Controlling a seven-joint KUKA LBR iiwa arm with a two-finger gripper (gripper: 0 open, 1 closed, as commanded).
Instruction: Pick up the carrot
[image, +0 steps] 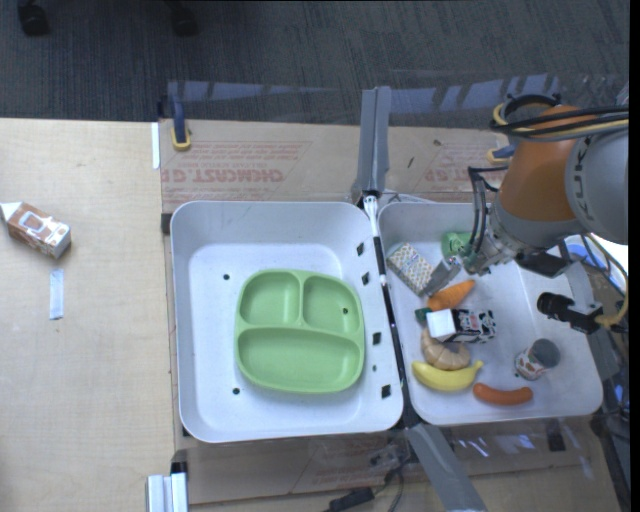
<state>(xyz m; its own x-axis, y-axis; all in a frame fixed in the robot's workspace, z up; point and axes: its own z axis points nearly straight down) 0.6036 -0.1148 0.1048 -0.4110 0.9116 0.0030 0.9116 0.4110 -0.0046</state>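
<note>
The carrot is a short orange piece lying in the right bin, near its middle left. My gripper reaches in from the right and sits low, just above the carrot's upper end, right at it. The arm's orange band is above and to the right of it. The view does not settle whether the carrot is between the jaws.
Around the carrot lie a patterned packet, a green item, a white and black box, a bun, a banana, a red sausage and a small can. The left bin holds a green divided plate.
</note>
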